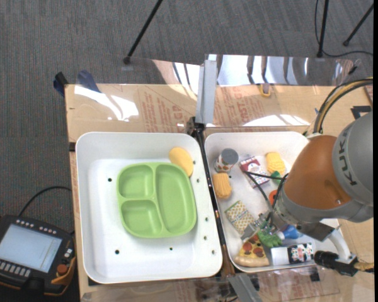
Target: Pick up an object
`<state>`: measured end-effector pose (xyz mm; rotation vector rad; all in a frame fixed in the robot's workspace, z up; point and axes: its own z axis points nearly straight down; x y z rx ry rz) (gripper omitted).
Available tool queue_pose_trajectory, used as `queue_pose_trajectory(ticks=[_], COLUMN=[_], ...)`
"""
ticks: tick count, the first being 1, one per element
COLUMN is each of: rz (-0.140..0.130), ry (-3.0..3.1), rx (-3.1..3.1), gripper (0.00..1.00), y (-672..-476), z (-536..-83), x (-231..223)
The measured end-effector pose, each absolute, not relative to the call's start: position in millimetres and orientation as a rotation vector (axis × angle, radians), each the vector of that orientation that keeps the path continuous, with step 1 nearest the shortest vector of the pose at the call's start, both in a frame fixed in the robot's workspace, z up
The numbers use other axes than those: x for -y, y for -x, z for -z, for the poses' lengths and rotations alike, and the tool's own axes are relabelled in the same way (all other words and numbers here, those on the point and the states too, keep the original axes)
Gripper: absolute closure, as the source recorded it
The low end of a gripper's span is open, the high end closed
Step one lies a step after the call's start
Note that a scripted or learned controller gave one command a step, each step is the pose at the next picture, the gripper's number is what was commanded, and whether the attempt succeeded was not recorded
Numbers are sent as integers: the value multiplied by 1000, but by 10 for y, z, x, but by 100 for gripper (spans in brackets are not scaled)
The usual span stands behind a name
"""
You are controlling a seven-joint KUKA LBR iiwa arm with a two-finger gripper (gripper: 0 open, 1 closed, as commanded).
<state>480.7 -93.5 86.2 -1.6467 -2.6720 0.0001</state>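
Pizza slice toy [253, 251] at near edge of right bin [300, 137], small bottle [293, 254] beside it, gripper [269, 228] low over them, finger state unclear, green divided plate [156, 200] in left bin [94, 168], yellow lemon [182, 160] at plate's far corner.

The left bin [88, 168] has open floor along its near and left sides; a green divided plate [156, 200] fills its middle, with a yellow lemon-like toy [182, 160] at the plate's far right corner. The right bin [239, 137] is crowded: a small can [226, 161], a corn cob [222, 185], a checkered packet [239, 216], a pizza slice [253, 251] and a bottle [292, 254]. The arm [324, 181] overhangs its right half.
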Motion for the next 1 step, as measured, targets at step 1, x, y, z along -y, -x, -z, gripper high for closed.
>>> queue_pose_trajectory(ticks=[1], rz=[4], ry=[1681], rx=[2656], gripper=[100], y=[-4776], z=[-1886], x=[292])
